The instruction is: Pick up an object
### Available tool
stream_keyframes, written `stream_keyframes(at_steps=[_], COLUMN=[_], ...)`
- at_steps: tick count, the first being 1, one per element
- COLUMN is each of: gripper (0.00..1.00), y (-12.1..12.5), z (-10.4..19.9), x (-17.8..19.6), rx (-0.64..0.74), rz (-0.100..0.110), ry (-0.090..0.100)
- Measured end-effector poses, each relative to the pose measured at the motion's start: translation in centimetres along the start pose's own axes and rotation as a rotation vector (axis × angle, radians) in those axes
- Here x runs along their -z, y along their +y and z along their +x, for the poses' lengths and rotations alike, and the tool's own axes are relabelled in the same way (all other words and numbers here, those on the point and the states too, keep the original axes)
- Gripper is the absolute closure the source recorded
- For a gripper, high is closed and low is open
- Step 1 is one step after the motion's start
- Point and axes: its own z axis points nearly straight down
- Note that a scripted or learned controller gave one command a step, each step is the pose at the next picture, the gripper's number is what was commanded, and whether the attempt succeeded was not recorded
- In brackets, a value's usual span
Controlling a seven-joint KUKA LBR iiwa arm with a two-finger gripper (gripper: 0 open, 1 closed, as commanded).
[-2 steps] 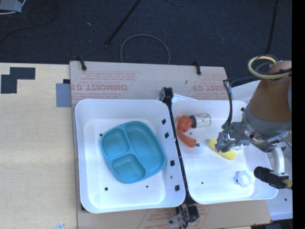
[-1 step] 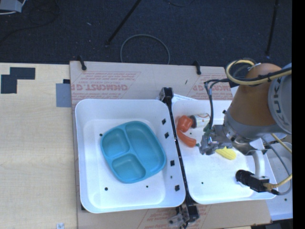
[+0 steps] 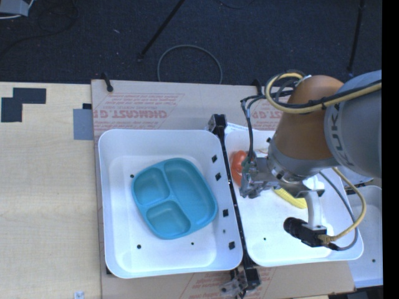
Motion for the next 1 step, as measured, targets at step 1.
stream_keyframes(at_steps=[1], gripper=[1.0], y=[-1.2], z=[5.03], x=[0.29], rx=[-0.001], rz=[0.002], ry=[0.0])
